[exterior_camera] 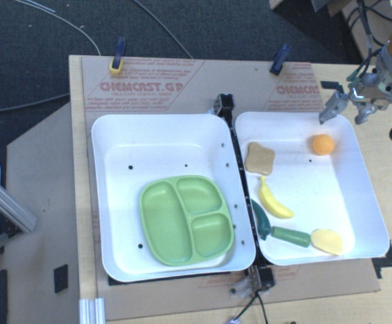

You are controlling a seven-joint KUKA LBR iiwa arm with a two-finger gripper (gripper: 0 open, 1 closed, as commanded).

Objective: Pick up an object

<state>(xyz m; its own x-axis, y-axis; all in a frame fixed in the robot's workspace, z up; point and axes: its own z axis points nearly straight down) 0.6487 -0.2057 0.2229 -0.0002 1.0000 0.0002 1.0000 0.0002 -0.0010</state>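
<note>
Gripper hung fingers apart, holding nothing, over the right bin's far right corner, orange ball lying just below-left of it near the bin's far edge.

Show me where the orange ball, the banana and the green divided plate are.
orange ball [323, 144]: camera view, centre of the ball.
banana [274, 204]: camera view, middle of its curved body.
green divided plate [160, 219]: camera view, floor of its large left compartment.
</note>
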